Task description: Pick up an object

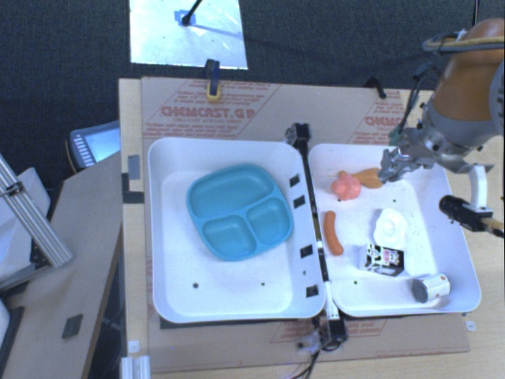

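Observation:
My gripper (391,168) hangs low over the far part of the right bin (454,287), at the right end of an orange bread-like piece (366,178). A pink lumpy toy (345,185) lies just left of that piece. Nearer the front lie an orange-red sausage (333,233), a white fried-egg toy (390,227), a small black-and-white carton (384,259) and a grey-and-white cylinder (430,287). Whether the gripper touches the orange piece is unclear.
The left bin (181,290) holds a blue three-compartment plate (239,210). A black divider strip (310,212) runs between the bins. The grey and orange arm (469,85) comes in from the upper right, above the right bin's far corner.

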Motion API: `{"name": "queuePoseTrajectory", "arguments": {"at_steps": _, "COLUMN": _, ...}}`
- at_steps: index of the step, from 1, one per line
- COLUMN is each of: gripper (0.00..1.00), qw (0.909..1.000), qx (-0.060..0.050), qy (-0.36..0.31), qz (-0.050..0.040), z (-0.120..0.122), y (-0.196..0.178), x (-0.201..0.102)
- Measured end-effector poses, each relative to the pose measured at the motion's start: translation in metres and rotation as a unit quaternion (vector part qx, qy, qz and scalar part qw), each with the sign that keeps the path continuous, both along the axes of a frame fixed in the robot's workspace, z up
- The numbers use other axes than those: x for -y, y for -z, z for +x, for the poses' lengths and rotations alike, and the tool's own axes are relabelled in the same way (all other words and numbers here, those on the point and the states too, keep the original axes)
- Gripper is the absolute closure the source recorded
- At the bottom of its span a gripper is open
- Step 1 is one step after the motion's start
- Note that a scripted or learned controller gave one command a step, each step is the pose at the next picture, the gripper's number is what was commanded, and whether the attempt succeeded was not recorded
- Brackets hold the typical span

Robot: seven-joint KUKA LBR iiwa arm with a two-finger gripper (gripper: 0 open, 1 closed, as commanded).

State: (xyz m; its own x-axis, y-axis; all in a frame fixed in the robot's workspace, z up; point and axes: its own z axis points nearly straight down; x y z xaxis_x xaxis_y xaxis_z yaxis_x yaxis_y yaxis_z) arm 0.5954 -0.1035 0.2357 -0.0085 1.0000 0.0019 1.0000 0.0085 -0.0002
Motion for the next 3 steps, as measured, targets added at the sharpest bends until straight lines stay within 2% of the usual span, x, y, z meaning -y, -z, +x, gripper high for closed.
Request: {"name": "queuePoseTrajectory", "arguments": {"at_steps": 3, "gripper": 1.0, "qw": 1.0, "qx": 0.0, "qy": -0.001, "qz": 0.0003, "z": -0.043, "y": -0.006, "x": -0.169}}
